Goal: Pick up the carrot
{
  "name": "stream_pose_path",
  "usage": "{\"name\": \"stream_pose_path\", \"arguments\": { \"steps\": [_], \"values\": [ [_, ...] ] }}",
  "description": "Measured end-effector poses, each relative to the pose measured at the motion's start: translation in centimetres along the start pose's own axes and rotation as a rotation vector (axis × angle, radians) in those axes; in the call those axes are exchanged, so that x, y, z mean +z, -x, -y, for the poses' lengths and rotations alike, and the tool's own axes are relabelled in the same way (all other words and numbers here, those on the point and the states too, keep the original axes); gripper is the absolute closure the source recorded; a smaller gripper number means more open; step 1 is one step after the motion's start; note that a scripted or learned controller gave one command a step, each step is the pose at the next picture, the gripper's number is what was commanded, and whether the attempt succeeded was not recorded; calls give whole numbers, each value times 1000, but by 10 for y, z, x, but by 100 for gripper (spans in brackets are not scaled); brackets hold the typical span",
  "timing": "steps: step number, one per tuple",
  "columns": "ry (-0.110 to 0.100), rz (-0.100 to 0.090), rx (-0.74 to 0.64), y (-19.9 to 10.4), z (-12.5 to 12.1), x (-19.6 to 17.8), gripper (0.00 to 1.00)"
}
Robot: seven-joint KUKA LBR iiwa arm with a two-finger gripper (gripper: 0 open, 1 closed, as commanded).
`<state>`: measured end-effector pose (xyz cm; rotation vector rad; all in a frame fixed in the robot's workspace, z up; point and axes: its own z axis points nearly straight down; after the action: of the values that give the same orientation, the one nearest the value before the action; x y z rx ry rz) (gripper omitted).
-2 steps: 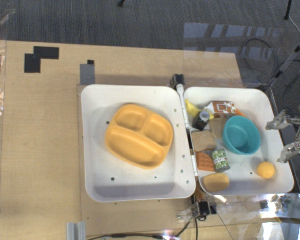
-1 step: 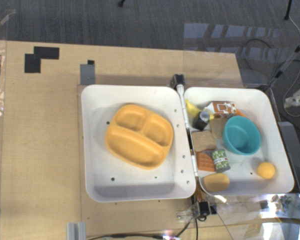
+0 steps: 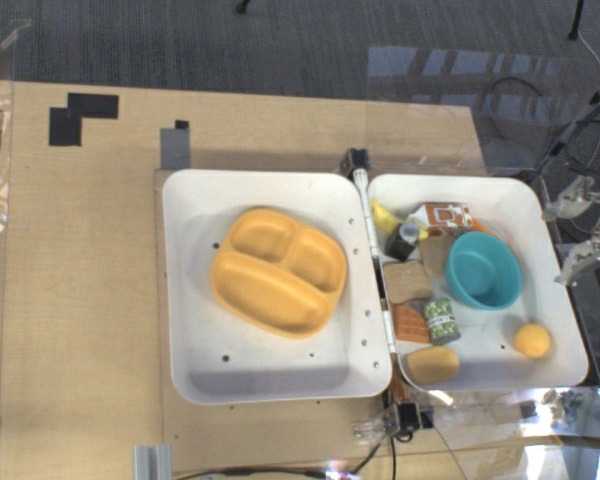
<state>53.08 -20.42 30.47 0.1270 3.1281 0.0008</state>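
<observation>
I'm looking at both bins from above; the left bin (image 3: 185,298) is holding just a yellow divided plate (image 3: 278,271) sitting mid-floor, with bare white floor running all round it out to the rims. The right bin (image 3: 565,358) is crowding up: a teal bowl (image 3: 484,270) is sitting right of centre, a small green-labelled can (image 3: 441,320) is standing upright just at its near-left, and a yellow ball (image 3: 532,341) is lying near the near-right corner. A tan roll (image 3: 433,364) is pressing against the near rim, and an orange waffle-like piece (image 3: 409,323) and a flat tan slab (image 3: 411,284) are hugging the divider (image 3: 375,258) between the bins. I'm not picking out the carrot for sure; an orange sliver (image 3: 479,227) is peeking out between the bowl's far rim and a brown-and-white box (image 3: 443,214), and that's the best candidate. Open floor there is showing mostly along the right wall and between bowl and ball. Pale metal hardware (image 3: 583,230) is showing just outside the right rim; I can't tell whether the gripper is open or closed
</observation>
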Motion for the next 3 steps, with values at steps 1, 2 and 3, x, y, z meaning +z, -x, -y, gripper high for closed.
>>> {"name": "stream_pose_path", "arguments": {
  "steps": [1, 2, 3],
  "values": [
    [-3, 8, -184, 21, -1, -43, 0],
    [3, -8, -140, -6, 1, 130, 0],
    [-2, 0, -231, -39, 5, 126, 0]
  ]
}}
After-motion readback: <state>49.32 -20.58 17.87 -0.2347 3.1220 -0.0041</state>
